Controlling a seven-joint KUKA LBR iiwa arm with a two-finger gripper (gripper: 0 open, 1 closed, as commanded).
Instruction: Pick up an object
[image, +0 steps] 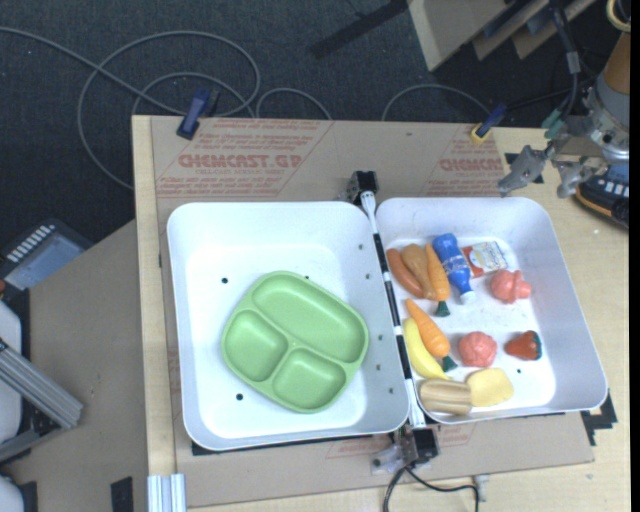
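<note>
In the camera view, two white bins sit side by side on the counter (260, 160), which is covered with a brown board printed in red. The left bin (200, 250) holds a green divided plate (294, 341) with three compartments, lying near the middle, slightly toward the near side.

The right bin (565, 300) holds a cluster of toy foods. Toward its left wall lie a brown sausage (405, 271) and an orange carrot (437, 272), side by side and touching. Just right of them is a blue bottle (452, 264) with a white cap, and beside that a small red and white packet (488, 256). A pink lumpy piece (509, 286) lies right of the packet. Lower down, a second carrot (427, 327) rests against a yellow banana (421, 352). A pink-red round piece (478, 349) and a red strawberry (523, 346) lie right of these, apart from each other. At the near edge a tan bread roll (445, 398) touches a pale yellow piece (489, 386).

The gripper (545, 170) is at the upper right, above the counter just beyond the right bin's far corner. Its grey fingers (515, 172) are spread apart with nothing between them. Well apart from all the toys.

Blue clamps (196, 110) hold the board's far edge, and cables run over the dark floor (100, 60).
</note>
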